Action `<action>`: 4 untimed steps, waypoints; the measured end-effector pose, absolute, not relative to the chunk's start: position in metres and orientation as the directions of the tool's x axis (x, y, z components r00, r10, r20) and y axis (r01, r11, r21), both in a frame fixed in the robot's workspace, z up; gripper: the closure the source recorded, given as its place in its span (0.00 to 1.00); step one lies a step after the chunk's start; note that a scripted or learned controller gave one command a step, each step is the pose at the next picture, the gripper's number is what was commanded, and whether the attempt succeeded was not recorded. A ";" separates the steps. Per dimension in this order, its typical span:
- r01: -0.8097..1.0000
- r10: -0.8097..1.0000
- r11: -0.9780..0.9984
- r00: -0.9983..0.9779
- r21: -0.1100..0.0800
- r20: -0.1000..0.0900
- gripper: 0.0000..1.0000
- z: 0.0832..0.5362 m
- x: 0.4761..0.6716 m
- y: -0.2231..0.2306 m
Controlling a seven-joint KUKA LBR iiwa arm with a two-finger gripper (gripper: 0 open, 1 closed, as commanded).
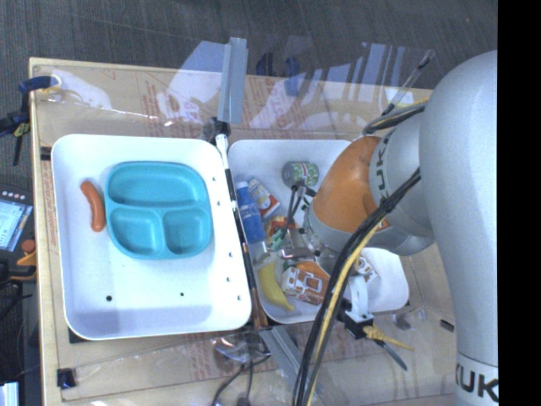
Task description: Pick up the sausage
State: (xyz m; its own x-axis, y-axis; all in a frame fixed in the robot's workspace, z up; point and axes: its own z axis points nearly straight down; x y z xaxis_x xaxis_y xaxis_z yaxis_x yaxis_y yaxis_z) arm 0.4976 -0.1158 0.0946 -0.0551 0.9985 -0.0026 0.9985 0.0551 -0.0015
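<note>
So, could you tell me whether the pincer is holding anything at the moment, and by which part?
It cannot be told: the arm hangs over the right bin and hides it. The sausage lies in the left bin, beside the blue tray.

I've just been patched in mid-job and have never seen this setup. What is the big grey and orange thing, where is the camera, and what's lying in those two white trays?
The big grey shape with the orange band is a robot arm, reaching in from the right. One fixed camera looks down on the bench at a slant. Two shallow white bins sit side by side. The left bin holds a blue divided plate and, beside its left edge, the sausage the robot should pick up. The right bin is cluttered: a banana, a blue bottle, a small green can and packaged items. The arm's wrist hangs over that clutter, away from the sausage. Its jaws are hidden among the items, so I cannot tell whether they hold anything.
</note>
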 end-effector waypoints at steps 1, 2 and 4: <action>0.990 0.990 -0.143 0.143 0.002 -0.009 0.00 0.093 0.496 -0.108; 0.990 0.990 -0.143 0.143 0.002 -0.009 0.00 0.093 0.496 -0.108; 0.997 0.997 -0.077 0.077 -0.003 0.000 0.00 0.091 0.551 -0.131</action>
